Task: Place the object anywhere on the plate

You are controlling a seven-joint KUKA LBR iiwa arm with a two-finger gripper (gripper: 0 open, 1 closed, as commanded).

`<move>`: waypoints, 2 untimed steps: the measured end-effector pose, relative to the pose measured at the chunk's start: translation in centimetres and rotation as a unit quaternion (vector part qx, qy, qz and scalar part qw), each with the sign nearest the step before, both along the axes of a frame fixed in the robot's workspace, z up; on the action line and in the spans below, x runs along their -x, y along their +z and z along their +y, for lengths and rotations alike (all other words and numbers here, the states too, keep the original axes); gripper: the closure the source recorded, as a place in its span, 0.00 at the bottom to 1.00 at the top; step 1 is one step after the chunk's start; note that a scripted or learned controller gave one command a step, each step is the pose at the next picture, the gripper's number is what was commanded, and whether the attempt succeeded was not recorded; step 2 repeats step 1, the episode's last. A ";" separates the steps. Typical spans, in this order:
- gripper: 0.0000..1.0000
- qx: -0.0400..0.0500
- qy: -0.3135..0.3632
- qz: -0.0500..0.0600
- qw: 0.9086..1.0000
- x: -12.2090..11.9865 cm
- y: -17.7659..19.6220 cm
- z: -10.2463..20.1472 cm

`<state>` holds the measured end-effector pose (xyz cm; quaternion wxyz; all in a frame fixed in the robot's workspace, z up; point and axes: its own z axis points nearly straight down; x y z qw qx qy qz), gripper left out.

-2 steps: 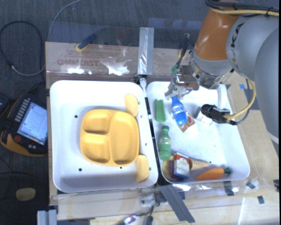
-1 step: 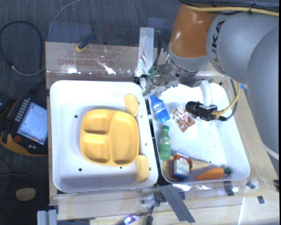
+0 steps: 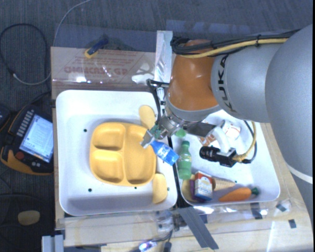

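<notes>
Robotics lab: KUKA arm (image 3: 262, 72) over two white bins (image 3: 68, 193) on a bench, teach pendant (image 3: 29, 138) and loose cables (image 3: 21, 56) on carpet, left of frame

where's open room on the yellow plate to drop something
The yellow sectioned plate has bare compartments across its left and middle. Its right edge is crowded: the gripper and small blue packet hang there. The right white bin is cluttered with a green bottle and carrot.

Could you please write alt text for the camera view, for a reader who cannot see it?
The gripper holds a blue object between its fingers at the right edge of a yellow compartment plate in the left white bin. The right bin holds a green bottle, carrot and small carton.
</notes>
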<state>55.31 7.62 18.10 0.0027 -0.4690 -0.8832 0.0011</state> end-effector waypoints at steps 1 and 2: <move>0.00 0.000 0.000 0.000 1.000 0.0 0.0 0.0; 0.00 0.000 0.000 0.000 1.000 0.0 0.0 0.0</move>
